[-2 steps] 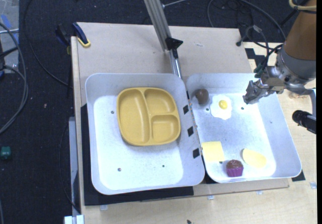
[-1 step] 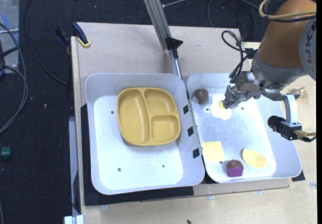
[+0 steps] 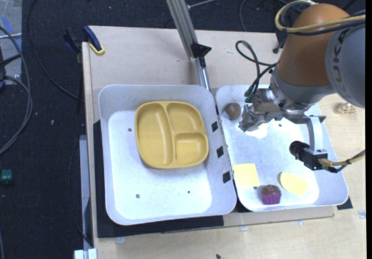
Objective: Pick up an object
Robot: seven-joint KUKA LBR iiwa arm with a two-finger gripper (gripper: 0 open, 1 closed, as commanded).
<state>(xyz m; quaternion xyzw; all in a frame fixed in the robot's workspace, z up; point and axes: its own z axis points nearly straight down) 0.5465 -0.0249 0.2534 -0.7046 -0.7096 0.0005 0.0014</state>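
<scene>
beside the tool point(image 3: 251, 121), whose state i cannot tell, sits a small brown ball point(image 3: 232, 110).

We see the arm point(image 3: 325, 48) entering from three o'clock, its grey link sweeping toward nine o'clock. The orange band point(image 3: 311, 36) bulges at about one o'clock in the view, above the wrist point(image 3: 293, 92). Below it the gripper point(image 3: 251, 122) points down and toward nine o'clock, just past the view's centre. We cannot make out its tips clearly.
</scene>
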